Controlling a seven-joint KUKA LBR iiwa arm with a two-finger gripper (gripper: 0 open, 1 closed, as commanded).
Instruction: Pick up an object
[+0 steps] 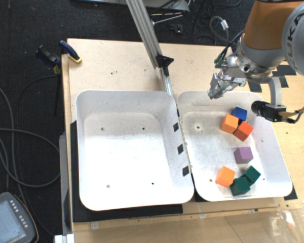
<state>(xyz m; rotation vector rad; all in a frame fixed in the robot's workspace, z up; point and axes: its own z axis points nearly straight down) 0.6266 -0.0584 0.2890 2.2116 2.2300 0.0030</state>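
The tool [216, 91], whose state I cannot tell, hangs near the right bin's [277, 151] far rim, the closest blocks, blue [239, 113] and orange [230, 123], lying toward four o'clock.

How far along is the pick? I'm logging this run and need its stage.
Nothing looks done yet: all blocks lie in the right white bin, including the blue cube, two orange cubes, red-orange cube, purple cube and two dark green blocks. In hand: the gripper hovers above that bin's upper left corner, carrying nothing visible. Left: descend, grasp a block, lift.
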